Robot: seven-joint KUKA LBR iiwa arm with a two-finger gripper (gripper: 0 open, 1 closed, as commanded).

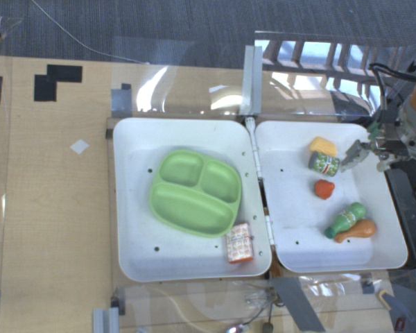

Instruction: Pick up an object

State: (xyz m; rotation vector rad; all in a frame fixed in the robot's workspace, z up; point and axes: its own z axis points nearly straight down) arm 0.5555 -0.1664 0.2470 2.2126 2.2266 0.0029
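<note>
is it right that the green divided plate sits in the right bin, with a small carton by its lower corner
Not quite. The camera view shows the green divided plate in the left bin, not the right one. The small carton does lie by its lower corner.

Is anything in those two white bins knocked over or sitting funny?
Mostly tidy. In the right bin the green bottle lies on its side against an orange toy, and the small can is tipped over. In the left bin, a small carton lies by the green plate.

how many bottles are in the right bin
1: a green bottle near the front of the right bin, lying against an orange carrot-like toy.
</note>
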